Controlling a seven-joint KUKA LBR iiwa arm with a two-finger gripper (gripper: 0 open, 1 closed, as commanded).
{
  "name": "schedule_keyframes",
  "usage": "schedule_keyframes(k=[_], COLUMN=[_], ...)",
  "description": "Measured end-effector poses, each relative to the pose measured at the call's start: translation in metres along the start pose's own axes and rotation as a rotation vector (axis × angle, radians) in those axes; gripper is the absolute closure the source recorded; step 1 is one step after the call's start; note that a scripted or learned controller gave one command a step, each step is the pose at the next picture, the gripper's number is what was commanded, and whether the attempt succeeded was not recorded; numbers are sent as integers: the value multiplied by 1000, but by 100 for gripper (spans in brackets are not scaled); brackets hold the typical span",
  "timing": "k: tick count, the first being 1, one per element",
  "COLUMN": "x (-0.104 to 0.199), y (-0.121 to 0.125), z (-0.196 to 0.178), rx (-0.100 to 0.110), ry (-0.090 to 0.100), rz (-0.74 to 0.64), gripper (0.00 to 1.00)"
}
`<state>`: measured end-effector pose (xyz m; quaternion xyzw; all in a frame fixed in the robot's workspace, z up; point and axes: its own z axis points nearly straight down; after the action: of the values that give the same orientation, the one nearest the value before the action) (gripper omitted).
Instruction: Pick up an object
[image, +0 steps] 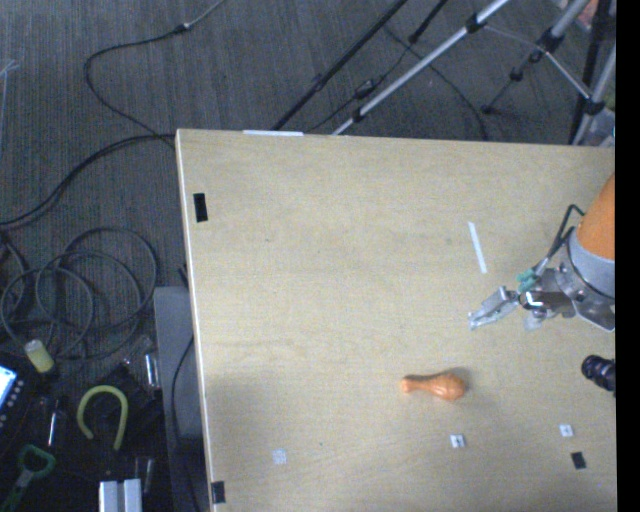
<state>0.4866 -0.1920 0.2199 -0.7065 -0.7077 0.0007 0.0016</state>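
Flat tan bench, slant view from above. Its far edge runs across the top and its left edge runs down the frame, leaning slightly right.

Gripper is at right of centre, over bare bench and pointing left. The arm comes in from the right, with its orange band at the frame edge. Open or closed: can't tell, it's too small and blurred at the tips.

Gourd, the orange task item, lies flat on the bench, below and a bit left of the gripper. Near it, not touching. Bulb to the right, neck pointing left. Bare surface all round it.

White strip lies above the gripper, apart from it, nearly upright in frame.

Small flat tags:
- black tag by the left edge, upper part
- another black tag by the left edge, at the bottom
- pale squares in the lower right, below the gourd
- dark tag also in the lower right

Open room: the whole left and centre of the bench is bare. The gourd is well away from the left and far edges.

Off the bench, cables loop on the carpet at left, with a green hook below them. Tripod legs are past the far edge.
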Motion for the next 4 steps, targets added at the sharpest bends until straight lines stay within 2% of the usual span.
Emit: schedule_keyframes(k=[1,2,3,4], x=[17,37,92,94], y=[59,122,145,165], z=[133,136,137,136], rx=[-1,-1,-1,-2], ry=[1,-1,-1,-5], rz=[-312,-165,-191,-391], gripper=[0,0,0,0])
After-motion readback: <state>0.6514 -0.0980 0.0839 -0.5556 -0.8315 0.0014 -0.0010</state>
